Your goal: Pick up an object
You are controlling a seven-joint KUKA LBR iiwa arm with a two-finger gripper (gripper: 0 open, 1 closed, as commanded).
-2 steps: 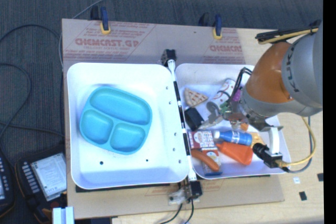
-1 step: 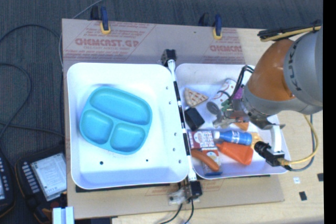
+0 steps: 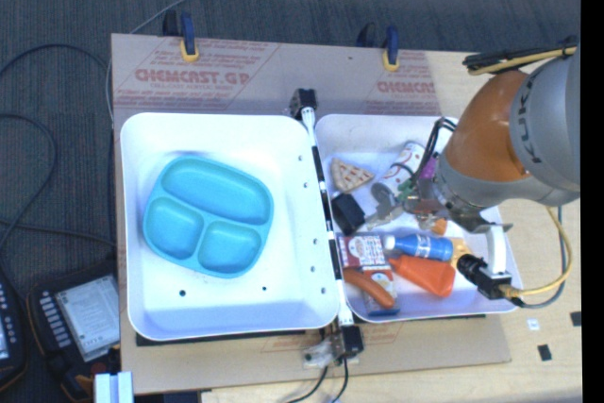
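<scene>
The grey two-finger gripper (image 3: 415,193), its finger state impossible to tell, hung over the cluttered right white bin (image 3: 330,129) near a blue-and-white tube (image 3: 420,246).

Counts on the bench

We count two white bins (image 3: 132,203) (image 3: 326,132), one blue divided plate (image 3: 208,214), one blue bottle (image 3: 422,247), one orange bottle (image 3: 425,276), and two blue clamps (image 3: 188,35) (image 3: 390,45).

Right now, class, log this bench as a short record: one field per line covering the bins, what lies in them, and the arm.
left bin: holds a blue divided tray
right bin: cluttered with small items
items: blue bottle, orange piece, waffle slice, black block
arm: reaches in from the right, over the right bin
tool: low among the items, fingers hidden
grasp: nothing seen held
</scene>
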